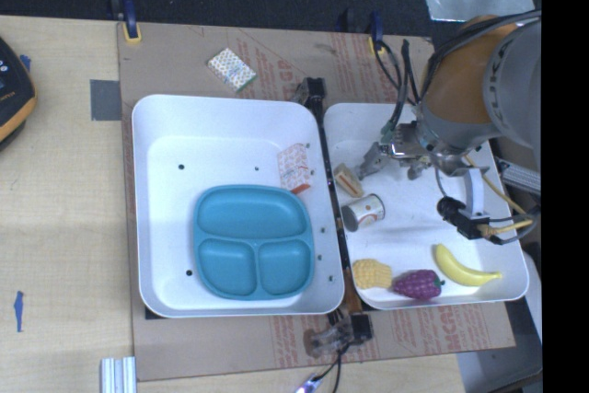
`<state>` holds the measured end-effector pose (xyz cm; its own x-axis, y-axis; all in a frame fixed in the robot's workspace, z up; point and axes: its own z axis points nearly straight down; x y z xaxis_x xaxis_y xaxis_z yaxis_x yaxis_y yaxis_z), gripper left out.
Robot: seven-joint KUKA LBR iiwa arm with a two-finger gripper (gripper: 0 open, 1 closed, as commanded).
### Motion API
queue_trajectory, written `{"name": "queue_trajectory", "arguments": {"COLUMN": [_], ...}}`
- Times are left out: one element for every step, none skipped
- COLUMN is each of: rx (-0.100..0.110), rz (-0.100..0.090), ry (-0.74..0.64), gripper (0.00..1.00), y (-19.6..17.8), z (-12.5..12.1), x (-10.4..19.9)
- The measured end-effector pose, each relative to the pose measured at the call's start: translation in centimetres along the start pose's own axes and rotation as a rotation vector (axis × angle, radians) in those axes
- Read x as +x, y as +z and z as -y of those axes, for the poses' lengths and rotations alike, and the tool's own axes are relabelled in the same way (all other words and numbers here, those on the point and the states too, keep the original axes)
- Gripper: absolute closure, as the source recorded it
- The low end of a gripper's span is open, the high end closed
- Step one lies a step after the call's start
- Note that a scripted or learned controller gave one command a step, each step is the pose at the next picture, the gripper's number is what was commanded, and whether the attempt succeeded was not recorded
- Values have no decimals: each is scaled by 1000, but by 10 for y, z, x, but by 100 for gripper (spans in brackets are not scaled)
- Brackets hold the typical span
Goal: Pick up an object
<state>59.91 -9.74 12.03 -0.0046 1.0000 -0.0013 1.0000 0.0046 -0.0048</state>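
Gripper [398, 152] is seen over the upper part of the right bin [515, 290], below the grey arm [488, 78] with its orange band; whether it is wide or narrow cannot be told, and nothing is seen held in it. Two white bins are set side by side on the surface [64, 198]. In the left bin [147, 133] a blue divided tray [253, 241] is laid, with three compartments, and a small white packet with red print [294, 167] is leaned near the bin's right wall, just above the tray. In the right bin a small metal cup [363, 212] is lying on its side near the left wall, with a tan piece [347, 182] just above it. Along the lower edge of that bin a yellow corn cob [372, 273], a purple grape bunch [417, 284] and a yellow banana [463, 267] are lined up, the corn and grapes nearly touching. A patterned packet [231, 68] is left on the cardboard outside the bins, above the left one.
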Motion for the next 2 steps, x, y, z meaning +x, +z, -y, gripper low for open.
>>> {"name": "queue_trajectory", "arguments": {"rx": [-1,0], "rz": [0,0], "ry": [-1,0], "gripper": [0,0], "y": [28,29], "z": [-42,0], "x": [5,5]}}
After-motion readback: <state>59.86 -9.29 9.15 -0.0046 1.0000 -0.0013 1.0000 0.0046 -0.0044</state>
